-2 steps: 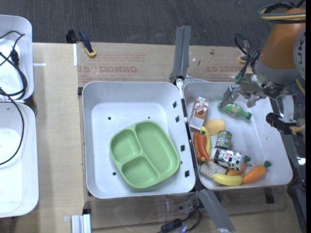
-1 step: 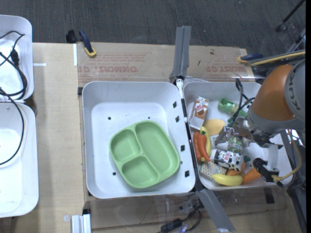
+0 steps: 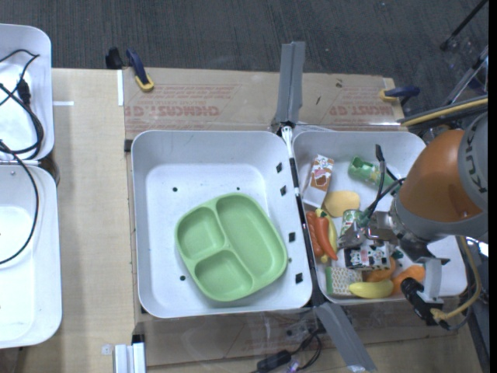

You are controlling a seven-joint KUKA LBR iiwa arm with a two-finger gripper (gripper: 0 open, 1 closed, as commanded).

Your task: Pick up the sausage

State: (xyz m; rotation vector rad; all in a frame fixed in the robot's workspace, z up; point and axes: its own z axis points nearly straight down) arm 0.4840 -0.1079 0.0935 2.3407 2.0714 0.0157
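The wooden worktop [image 3: 85, 231] carries two shallow white bins. The left bin [image 3: 155, 169] holds a smooth green three-compartment plate [image 3: 231, 246]. Over the cluttered right bin [image 3: 404, 142], the hand [image 3: 359, 243] hangs low; its state I cannot tell. The glossy red sausage [image 3: 320, 235] lies just left of it, likely the target

You get bright, even overhead light; the white bins [image 3: 147, 208] glare slightly, shadows stay soft, and focus is fairly sharp throughout.
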